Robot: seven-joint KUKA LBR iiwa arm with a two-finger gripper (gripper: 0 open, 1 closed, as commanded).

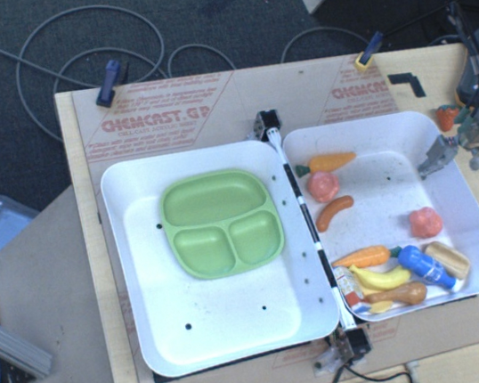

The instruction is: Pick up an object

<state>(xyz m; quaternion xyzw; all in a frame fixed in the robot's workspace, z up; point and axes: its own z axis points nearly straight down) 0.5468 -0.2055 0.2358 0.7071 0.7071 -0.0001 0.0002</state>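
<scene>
The right bin (pixel 445 122) holds toy food. An orange carrot (pixel 330 163), a pink ball (pixel 323 186) and a sausage (pixel 334 212) lie near its left wall. A second pink ball (pixel 425 221) sits alone at mid-right. Along the front lie another carrot (pixel 363 258), a banana (pixel 381 278), a blue bottle (pixel 425 267), a hot dog bun (pixel 449 259) and a brown piece (pixel 399 296). My gripper (pixel 459 157) hangs over the bin's far right rim. It is open, with its fingers spread and nothing between them.
The left bin (pixel 144 273) carries a green divided plate (pixel 223 222). A black divider rail (pixel 301 212) runs between the bins. Clamps (pixel 108 82) sit at the board's back edge, and cables lie on the floor behind.
</scene>
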